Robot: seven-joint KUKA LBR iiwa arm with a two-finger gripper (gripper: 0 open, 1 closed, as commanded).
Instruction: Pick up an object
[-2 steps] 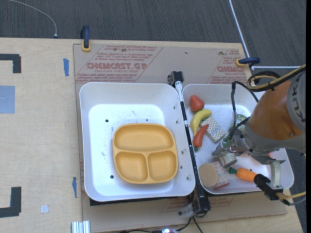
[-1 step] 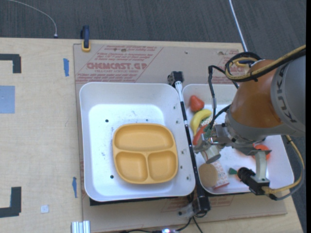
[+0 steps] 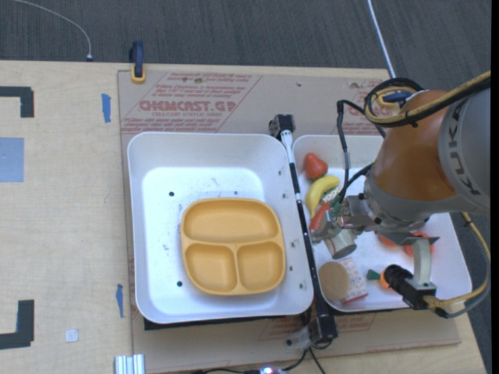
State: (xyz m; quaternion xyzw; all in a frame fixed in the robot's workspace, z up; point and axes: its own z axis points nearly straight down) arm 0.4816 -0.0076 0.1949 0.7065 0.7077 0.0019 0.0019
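So the arm (image 3: pixel 425 162) hangs over the right bin (image 3: pixel 460 283) where the banana (image 3: pixel 321 191), tomato (image 3: pixel 315 165) and cup (image 3: pixel 341 280) sit, can't tell about the jaws, yellow tray (image 3: pixel 232 245) sits in the left bin (image 3: pixel 156 232).

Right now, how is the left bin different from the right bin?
The left bin holds one thing, a yellow tray with three compartments; the right bin holds several small things, among them a banana and a red toy. The arm hangs over the right bin and hides part of it; the left bin is in plain sight. Both are shallow, white, and sit side by side.
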